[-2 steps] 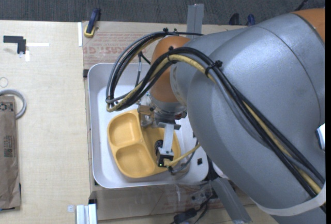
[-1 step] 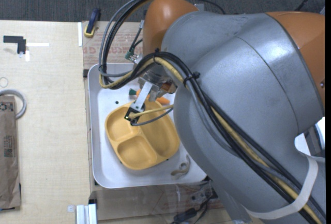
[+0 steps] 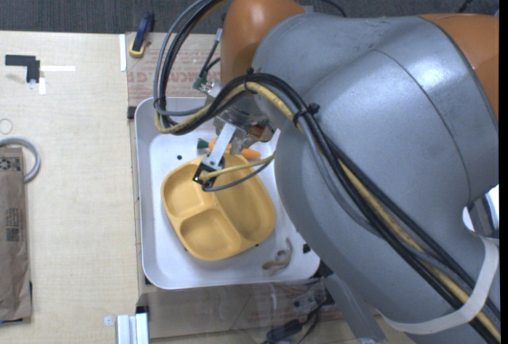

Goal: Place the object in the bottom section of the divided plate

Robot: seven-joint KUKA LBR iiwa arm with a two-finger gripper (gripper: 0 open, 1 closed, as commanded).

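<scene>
Yellow plastic under the fingertips | gripper [image 3: 208,175] is hovering at the divided plate [image 3: 218,215] upper rim, jaw state unreadable | orange object [image 3: 251,153] is lying just beside plate, in white bin [image 3: 155,255] | judging: object needs carrying into the bottom section.

divided plate [image 3: 218,211]: smooth yellow plastic | bin [image 3: 159,255]: glossy white plastic | bench [image 3: 71,175]: matt pale wood

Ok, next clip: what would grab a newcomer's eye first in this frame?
The huge grey arm fills the right of the view, its orange band at the top. Below it, a yellow divided plate lies in the white bin, and the gripper hangs over the plate's upper rim. A small orange piece lies by the gripper.
</scene>
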